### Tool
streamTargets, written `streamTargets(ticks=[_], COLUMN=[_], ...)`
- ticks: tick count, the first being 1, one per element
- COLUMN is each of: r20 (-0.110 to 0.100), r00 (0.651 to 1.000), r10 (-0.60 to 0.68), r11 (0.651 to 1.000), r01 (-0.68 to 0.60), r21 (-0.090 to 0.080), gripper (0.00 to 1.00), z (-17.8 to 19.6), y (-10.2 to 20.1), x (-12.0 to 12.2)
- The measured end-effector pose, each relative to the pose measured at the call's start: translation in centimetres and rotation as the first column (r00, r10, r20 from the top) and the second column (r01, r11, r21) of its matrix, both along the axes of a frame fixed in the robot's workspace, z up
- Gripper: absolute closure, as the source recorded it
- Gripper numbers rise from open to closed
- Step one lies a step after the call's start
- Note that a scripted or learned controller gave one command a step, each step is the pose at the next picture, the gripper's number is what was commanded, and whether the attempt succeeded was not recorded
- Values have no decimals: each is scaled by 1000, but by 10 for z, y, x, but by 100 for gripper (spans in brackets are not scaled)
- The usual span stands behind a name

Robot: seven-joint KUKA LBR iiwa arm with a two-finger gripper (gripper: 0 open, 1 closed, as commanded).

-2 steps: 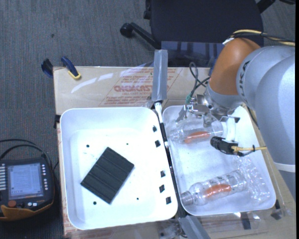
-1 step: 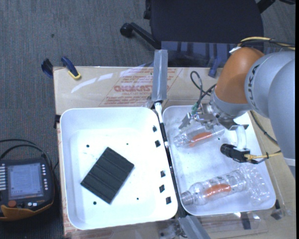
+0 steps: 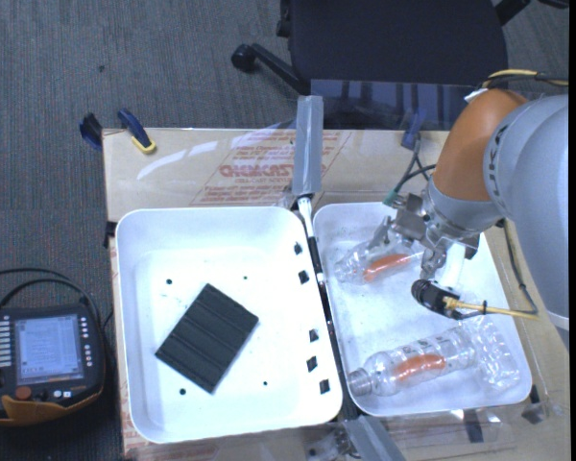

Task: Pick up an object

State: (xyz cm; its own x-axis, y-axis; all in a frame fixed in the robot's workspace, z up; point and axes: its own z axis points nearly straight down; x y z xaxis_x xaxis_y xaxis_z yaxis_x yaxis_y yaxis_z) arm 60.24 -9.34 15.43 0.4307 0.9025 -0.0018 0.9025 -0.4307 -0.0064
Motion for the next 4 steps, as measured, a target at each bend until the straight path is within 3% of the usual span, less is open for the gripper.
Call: streamTargets(ticks=[1, 2, 3, 4], r20=[3, -13, -8, 13], r00=[985, 910, 857, 820], r10=[173, 414, 516, 573], r11=[985, 910, 857, 820], r01=[-173, -413, -516, -572], r21=[17, 44, -11, -9], gripper=[0, 0, 0, 0], z=[-33, -39, -36, -61], y=[-24, -73, -64, -61], x=[43, 41, 42, 28])
